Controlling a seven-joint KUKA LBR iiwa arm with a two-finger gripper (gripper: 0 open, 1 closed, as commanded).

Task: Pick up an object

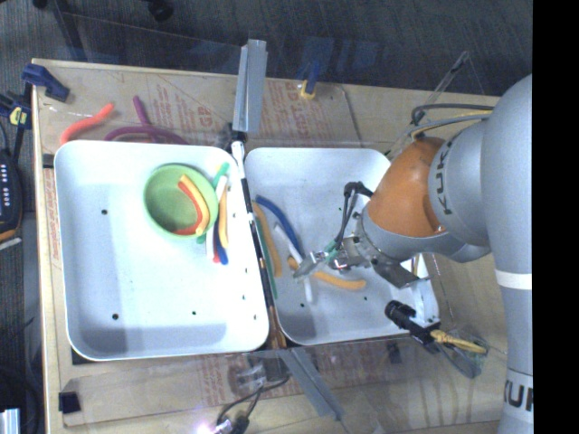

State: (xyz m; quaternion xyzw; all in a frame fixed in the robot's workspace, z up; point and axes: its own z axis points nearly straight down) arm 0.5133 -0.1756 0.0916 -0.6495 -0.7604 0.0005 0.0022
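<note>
My gripper (314, 264) is low in the right bin (317, 165), near its middle, reaching in from the right under the orange wrist band. Just right of it lies an orange-yellow strip (342, 281) on the bin floor. A blue curved piece (282, 225) lies left of and above the gripper. A small orange piece (293, 263) sits close to the tip, and a thin brown stick (263, 235) runs along the bin's left wall. Whether anything is between the tips is hidden by clutter.
The left bin (109, 278) holds a green bowl (174, 201) with yellow and orange strips across it, and more coloured strips (221, 229) by its right wall. Orange and purple cords (118, 125) lie on the bench behind it. A metal divider (248, 84) stands between the bins.
</note>
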